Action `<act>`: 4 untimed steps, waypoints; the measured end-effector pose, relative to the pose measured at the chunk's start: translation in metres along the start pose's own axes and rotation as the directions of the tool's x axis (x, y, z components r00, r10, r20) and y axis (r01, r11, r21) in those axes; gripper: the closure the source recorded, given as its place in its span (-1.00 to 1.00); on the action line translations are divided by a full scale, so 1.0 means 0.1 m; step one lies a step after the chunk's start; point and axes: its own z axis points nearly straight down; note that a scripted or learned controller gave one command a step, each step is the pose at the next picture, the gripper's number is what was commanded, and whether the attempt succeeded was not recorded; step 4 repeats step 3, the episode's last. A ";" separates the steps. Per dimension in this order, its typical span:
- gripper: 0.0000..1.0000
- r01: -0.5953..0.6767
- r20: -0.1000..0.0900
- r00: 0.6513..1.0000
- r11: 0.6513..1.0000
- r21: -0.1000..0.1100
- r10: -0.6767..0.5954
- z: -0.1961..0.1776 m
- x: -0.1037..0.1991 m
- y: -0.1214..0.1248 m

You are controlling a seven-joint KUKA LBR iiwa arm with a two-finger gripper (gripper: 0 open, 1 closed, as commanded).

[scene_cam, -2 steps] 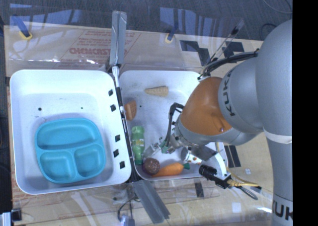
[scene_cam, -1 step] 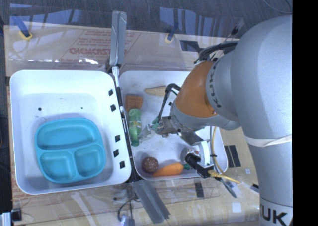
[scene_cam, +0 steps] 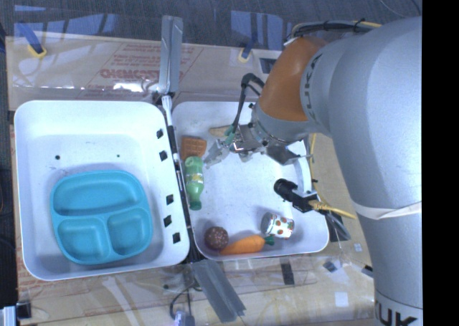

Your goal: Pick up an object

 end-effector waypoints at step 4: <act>1.00 0.083 0.000 0.997 0.997 -0.008 -0.083 0.40 -0.12 0.84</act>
